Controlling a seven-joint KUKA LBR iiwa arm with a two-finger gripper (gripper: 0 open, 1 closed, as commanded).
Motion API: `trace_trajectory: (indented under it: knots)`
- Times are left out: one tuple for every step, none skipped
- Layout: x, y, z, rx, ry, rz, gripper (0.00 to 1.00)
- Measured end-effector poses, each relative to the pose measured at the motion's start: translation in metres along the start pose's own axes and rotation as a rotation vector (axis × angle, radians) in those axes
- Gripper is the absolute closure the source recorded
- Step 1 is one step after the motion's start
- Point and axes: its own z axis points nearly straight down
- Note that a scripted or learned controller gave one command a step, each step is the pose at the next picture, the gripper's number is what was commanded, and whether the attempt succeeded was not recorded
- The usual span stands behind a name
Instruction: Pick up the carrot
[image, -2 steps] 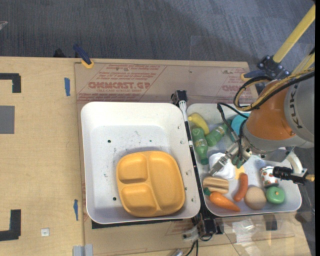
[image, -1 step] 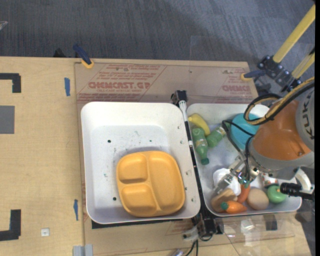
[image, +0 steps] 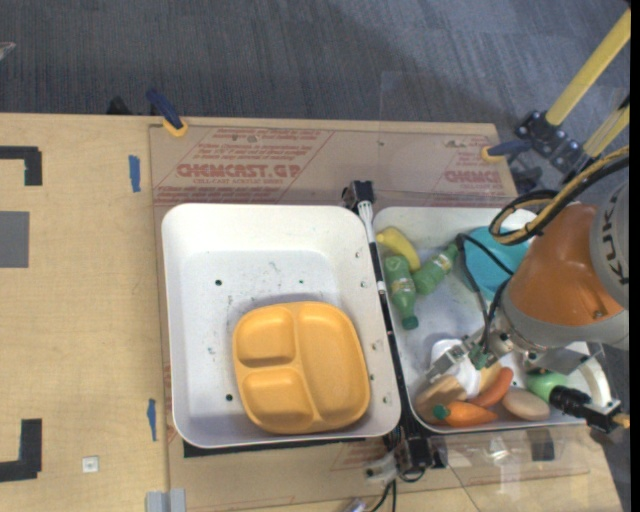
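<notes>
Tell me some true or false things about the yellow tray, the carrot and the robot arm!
1. The yellow tray sits in the left bin. True.
2. The carrot lies on the yellow tray. False: it lies in the right bin, near the front edge.
3. The yellow tray has three compartments. True.
4. The gripper is over the left bin. False: it is over the right bin, just above the carrot.
5. Green bottles lie in the right bin. True.
</notes>
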Motion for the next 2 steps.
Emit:
trace_trajectory:
  knots:
    - [-0.057, -0.031, 0.001, 0.003, -0.004, -0.164, 0.00]
    - [-0.075, -0.031, 0.001, -0.011, 0.036, 0.270, 0.00]
